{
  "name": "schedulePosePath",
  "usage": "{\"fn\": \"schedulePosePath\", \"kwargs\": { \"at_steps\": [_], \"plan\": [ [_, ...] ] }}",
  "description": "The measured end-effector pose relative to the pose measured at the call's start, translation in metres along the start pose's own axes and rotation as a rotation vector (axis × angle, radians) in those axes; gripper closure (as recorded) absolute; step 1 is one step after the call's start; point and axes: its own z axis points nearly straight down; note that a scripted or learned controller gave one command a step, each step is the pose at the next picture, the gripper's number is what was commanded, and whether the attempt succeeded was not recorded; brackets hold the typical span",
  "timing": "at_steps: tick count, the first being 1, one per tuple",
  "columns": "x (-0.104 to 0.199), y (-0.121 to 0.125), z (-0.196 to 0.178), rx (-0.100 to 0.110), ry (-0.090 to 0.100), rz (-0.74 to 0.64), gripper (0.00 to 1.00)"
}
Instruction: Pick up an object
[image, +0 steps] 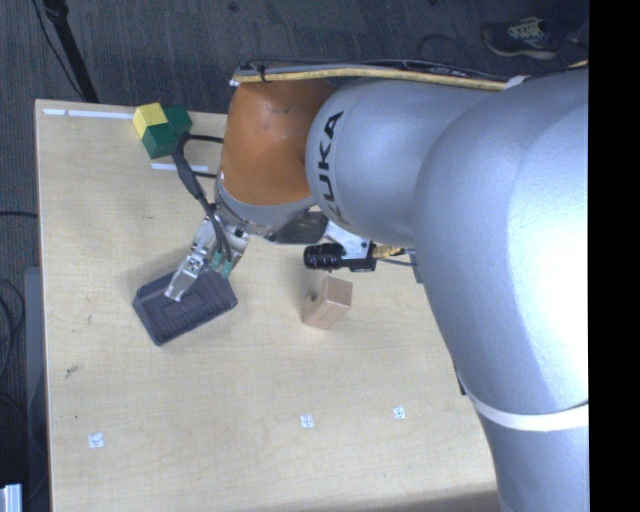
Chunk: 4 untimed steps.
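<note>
dark grey pad (185, 307) | claw (183, 282) touching its top edge | grip state unclear | wooden block (328, 303) nearby

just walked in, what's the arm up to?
The KUKA arm is reaching in from the right with its pincer down at the dark grey ridged pad, fingertips at the pad's top edge. Nothing is lifted; the pad lies flat on the bench surface. A tan wooden block sits nearby, and yellow and green blocks sit at the far corner.
</note>
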Motion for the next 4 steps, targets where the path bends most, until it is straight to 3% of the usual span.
{"fn": "schedulePosePath", "kwargs": {
  "at_steps": [1, 2, 3, 4],
  "plan": [
    [-0.034, 0.016, -0.160, -0.004, -0.004, 0.013, 0.00],
    [0.000, 0.118, -0.153, -0.001, -0.002, 0.172, 0.00],
    [0.001, 0.120, -0.161, 0.001, -0.002, 0.165, 1.00],
    [0.018, 0.127, -0.252, -0.003, -0.003, 0.171, 1.00]
  ]
}}
